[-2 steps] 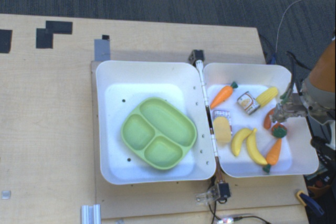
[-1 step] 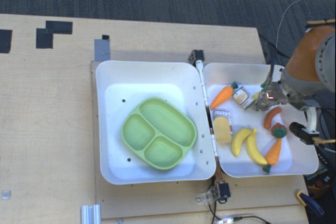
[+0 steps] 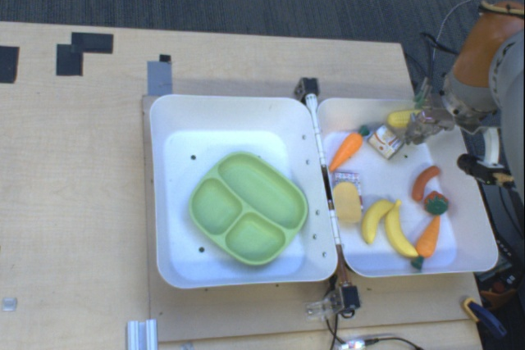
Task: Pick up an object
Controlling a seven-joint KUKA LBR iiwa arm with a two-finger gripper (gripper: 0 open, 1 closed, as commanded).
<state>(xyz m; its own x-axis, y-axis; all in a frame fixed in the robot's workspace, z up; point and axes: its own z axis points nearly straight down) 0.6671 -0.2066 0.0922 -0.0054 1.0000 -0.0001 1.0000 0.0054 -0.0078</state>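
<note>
Two white bins sat side by side on a wooden bench. The left bin held a green divided plate with three compartments, lying slightly turned, near the bin's middle.

The right bin held the toy food. A carrot lay tilted near the divider at upper left. Below it was a pale yellow block with a small wrapped packet just above it, touching or nearly so. Two bananas lay next to each other in the lower middle, seemingly touching at the top. A second carrot lay at lower right, tip pointing down-left, with a red and green piece at its upper end. A red sausage lay just above that piece.

The arm reached in from the right, orange band up top. The gripper was low over the bin's upper part, near the back wall. A small white and brown box sat just left of the gripper tip, tilted. A yellow item was right beside the gripper too, at its upper left. Finger spread couldn't be made out; can't tell whether either item was actually between them.
</note>
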